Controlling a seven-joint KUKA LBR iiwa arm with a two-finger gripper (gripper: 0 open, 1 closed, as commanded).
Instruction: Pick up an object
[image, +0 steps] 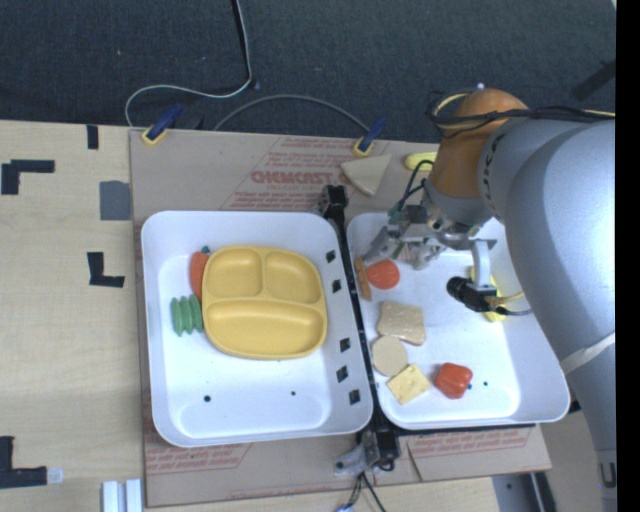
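Note:
My gripper (398, 250) hangs over the back left part of the right bin (520, 395), open, with nothing between its fingers. A red tomato-like piece (382, 274) lies just below and in front of it, close to the fingertips. Further forward in the same bin lie a tan bread slice (401, 322), a round beige cracker (389, 354), a yellow cheese wedge (408, 383) and a red pepper (453, 379). A thin orange-brown piece (362, 279) leans against the bin's left wall beside the tomato.
The left bin (170, 400) holds a yellow divided plate (264, 301), an orange carrot (198, 270) and a green pea pod (185, 314) at its left. A divider with black clips (345, 300) separates the bins. A tan wedge (366, 176) lies on the cardboard behind them.

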